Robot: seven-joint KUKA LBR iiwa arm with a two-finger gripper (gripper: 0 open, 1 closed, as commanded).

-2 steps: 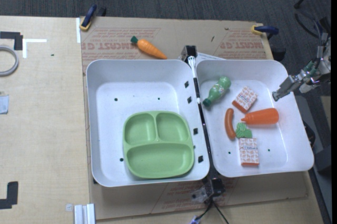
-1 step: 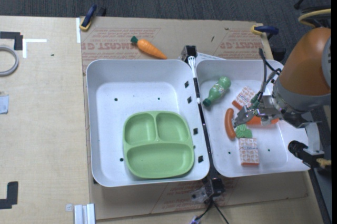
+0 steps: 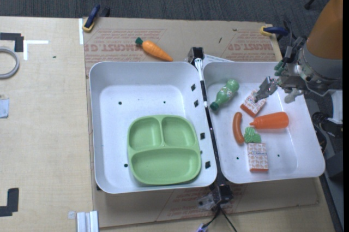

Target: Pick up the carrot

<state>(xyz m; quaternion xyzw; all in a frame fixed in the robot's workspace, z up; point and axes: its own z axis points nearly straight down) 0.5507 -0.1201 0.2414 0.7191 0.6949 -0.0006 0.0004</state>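
A big orange carrot (image 3: 271, 121) with a green leafy end lies in the right bin (image 3: 297, 162), near its middle. A smaller carrot (image 3: 154, 49) with a green top lies outside the bins on the cardboard, behind the left bin. My gripper (image 3: 277, 93) hangs over the back right of the right bin, just above and behind the big carrot. Its fingers are spread open with nothing between them. One fingertip (image 3: 265, 90) is close to a red and white packet (image 3: 253, 105).
The right bin also holds a green bottle (image 3: 224, 94), a red sausage (image 3: 238, 128) and a small carton (image 3: 258, 158). A green divided plate (image 3: 163, 150) lies in the left bin (image 3: 109, 94). Clamps hold the cardboard's back corners.
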